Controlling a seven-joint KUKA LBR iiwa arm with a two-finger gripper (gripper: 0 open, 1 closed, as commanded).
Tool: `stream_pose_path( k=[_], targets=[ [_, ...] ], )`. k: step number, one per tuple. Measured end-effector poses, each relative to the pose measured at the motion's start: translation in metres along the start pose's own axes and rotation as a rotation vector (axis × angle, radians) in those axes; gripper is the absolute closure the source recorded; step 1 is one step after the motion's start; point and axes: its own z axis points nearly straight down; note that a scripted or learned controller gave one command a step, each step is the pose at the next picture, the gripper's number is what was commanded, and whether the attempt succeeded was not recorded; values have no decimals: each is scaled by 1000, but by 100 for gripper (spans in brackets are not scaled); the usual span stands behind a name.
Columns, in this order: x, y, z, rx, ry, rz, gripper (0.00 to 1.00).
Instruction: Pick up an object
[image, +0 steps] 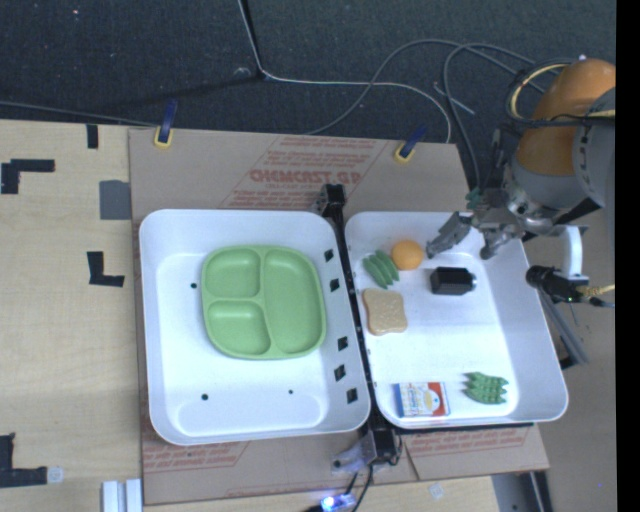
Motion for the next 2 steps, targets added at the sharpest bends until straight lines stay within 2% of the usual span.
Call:
stream_pose_path(
  k=[1,2],
  targets=[
    [0,3,-9,-14,-2,-3,0],
    [-1,3,54,-12,-3,-4,0]
  ],
)
